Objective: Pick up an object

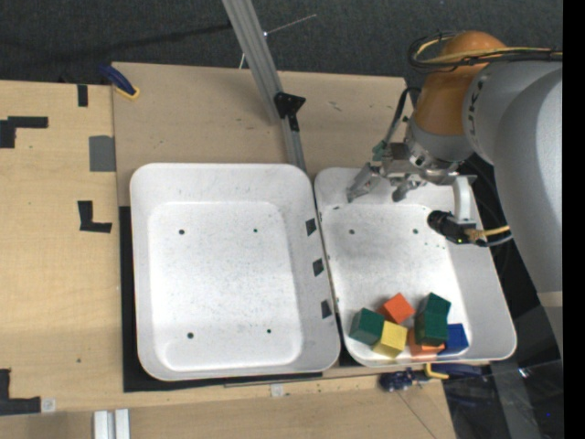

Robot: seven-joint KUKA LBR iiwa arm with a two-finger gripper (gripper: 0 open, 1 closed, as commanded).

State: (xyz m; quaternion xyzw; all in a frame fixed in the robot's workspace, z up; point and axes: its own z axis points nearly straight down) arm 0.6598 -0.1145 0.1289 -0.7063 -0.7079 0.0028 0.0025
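Several small blocks lie clustered at the near end of the right bin (366, 245): an orange block (398, 307), a dark green block (435, 311), another green block (367, 326), a yellow block (393, 337) and a blue block (455, 337). My gripper (381, 186) hangs over the far end of that bin, well away from the blocks. Its two fingers are spread apart with nothing between them.
The left bin (224, 263) sits beside the right one. A slanted metal pole (260, 58) rises behind the bins with a black clamp (289, 105). The grey arm and its orange band (452, 80) occupy the upper right. Black tape marks dot the wooden bench at left.
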